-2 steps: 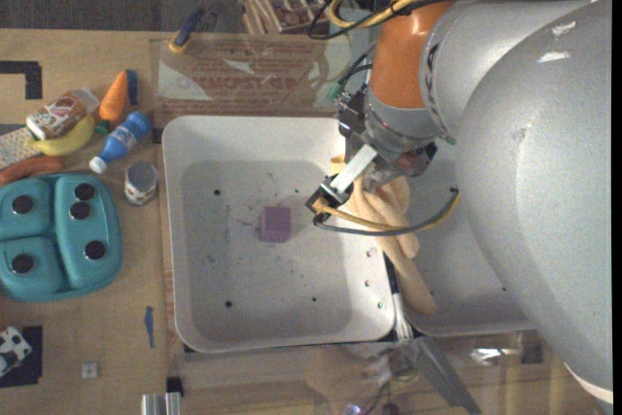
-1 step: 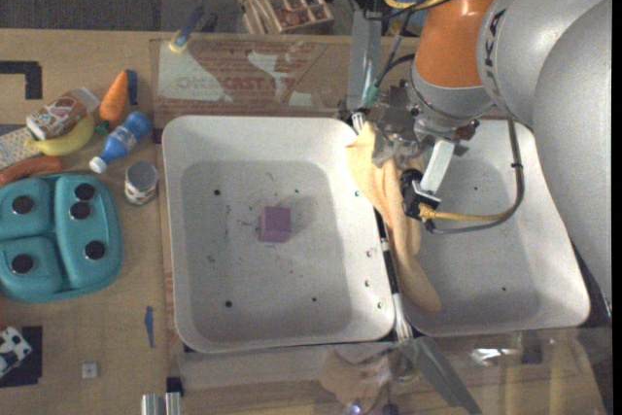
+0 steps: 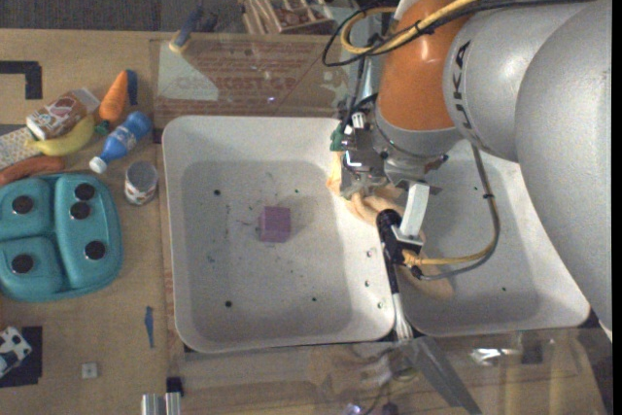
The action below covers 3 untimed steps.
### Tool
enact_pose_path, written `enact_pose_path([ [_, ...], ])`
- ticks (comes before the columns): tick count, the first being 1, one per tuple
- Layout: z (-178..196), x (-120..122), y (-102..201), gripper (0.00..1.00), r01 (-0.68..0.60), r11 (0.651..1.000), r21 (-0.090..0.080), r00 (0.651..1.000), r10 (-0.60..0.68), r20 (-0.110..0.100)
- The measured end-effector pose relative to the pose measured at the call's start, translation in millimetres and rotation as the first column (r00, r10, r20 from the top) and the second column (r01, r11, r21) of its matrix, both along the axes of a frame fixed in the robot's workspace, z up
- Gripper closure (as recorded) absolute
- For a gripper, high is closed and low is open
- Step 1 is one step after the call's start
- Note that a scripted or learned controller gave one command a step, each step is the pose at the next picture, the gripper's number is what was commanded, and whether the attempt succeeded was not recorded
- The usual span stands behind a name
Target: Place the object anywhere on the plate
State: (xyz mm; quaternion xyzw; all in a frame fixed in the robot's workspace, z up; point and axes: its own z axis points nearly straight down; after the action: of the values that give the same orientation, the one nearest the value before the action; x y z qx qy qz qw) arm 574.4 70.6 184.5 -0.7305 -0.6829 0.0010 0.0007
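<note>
I see the end effector (image 3: 374, 199) low over the right bin (image 3: 505, 306), on a tan object (image 3: 364, 204); its grip I cannot tell. The plate I can't identify, so a blind lift may come up empty.

The scene is evenly and moderately lit from above, with a soft, slightly grainy picture and muted colour. The grey arm (image 3: 544, 102) shows a broad pale sheen, and its orange band (image 3: 420, 78) a small highlight. A dull grey shade lies across the floor of the left bin (image 3: 194, 306), and the top background is dark.
</note>
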Motion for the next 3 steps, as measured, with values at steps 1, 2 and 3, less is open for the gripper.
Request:
enact_pose_path([
  [1, 100, 12, -114, 1.0, 0.144, 0.99, 0.0, 0.99, -0.144, 0.003],
  [2, 2, 42, -31, 1.0, 0.16, 0.987, 0.002, 0.987, -0.16, 0.006],
  [3, 32, 44, -94, 1.0, 0.183, 0.983, -0.001, 0.983, -0.183, 0.004],
])
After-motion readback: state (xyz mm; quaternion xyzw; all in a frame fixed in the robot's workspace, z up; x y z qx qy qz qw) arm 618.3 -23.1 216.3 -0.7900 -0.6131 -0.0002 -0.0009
